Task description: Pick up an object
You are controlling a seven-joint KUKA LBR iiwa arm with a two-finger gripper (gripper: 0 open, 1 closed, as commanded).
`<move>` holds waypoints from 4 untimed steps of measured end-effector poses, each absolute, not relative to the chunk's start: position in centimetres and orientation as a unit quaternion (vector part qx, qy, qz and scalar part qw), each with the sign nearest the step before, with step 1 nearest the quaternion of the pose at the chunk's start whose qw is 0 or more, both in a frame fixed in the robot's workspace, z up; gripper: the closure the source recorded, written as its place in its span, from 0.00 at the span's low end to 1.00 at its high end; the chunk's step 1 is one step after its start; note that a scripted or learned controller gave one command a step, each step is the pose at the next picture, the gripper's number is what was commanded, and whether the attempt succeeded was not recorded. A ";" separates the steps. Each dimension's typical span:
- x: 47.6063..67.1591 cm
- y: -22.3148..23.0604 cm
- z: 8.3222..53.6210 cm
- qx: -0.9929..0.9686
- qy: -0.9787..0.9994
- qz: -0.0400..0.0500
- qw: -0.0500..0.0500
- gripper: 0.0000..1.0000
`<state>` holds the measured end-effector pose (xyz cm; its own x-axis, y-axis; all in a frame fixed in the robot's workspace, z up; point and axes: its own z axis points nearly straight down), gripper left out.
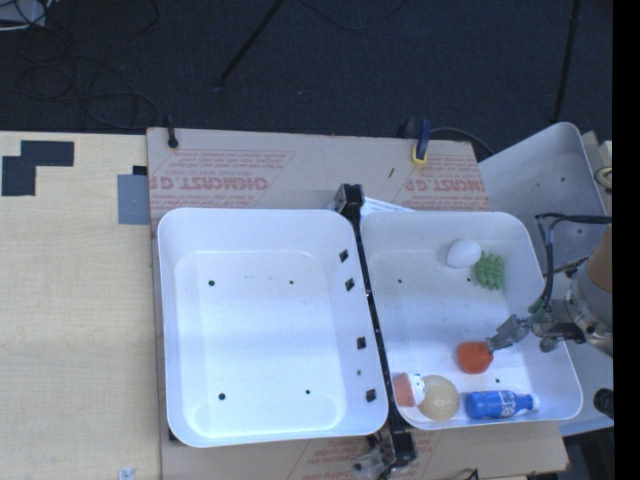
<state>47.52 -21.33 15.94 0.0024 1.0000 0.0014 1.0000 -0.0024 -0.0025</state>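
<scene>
Right bin (440, 230): white egg (463, 253) at the far side, green sprig (490, 269) just beside it to its right. Red ball (474, 357) nearer the front. Along the front wall: cream ball (438, 397) with an orange piece (404, 389) touching its left, blue bottle (499, 404) lying on its side.

Left bin (260, 230): white, alongside, sharing the black divider.

Gripper (495, 342): reaches in from the right, low, tip touching the red ball's upper right edge. Grasp cannot be told.
</scene>
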 end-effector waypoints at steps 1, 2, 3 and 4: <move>47.5 -21.3 15.9 -0.708 -0.706 0.000 0.001 0.00; 47.5 -21.3 15.9 -0.708 -0.706 0.000 0.001 0.00; 47.5 -21.3 15.9 -0.708 -0.706 0.000 0.001 0.00; 47.5 -21.3 15.9 -0.708 -0.706 0.000 0.001 0.00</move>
